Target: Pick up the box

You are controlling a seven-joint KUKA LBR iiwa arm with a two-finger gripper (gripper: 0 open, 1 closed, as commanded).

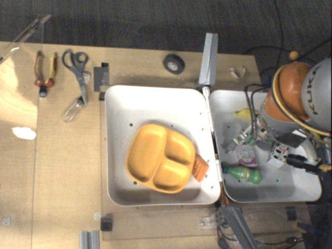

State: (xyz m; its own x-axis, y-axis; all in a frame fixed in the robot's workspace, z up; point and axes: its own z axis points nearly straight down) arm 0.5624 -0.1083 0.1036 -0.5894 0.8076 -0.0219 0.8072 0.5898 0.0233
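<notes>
A small orange box [200, 168] lies in the left bin [119, 139], leaning against the right edge of a yellow divided plate [161, 157] close to the bin's right wall. My gripper [248, 137] hangs low over the middle of the right bin [306, 191], under the arm's orange band. It is well to the right of the box, across the wall between the bins. Right beneath it sits a crumpled clear and pink wrapper [246, 154].
A green bottle [243, 174] lies on its side at the front left of the right bin. A small yellow item [243, 112] rests near that bin's back. Scissors [78, 69], pliers [44, 71] and a tape roll [174, 63] lie on the bench behind the bins.
</notes>
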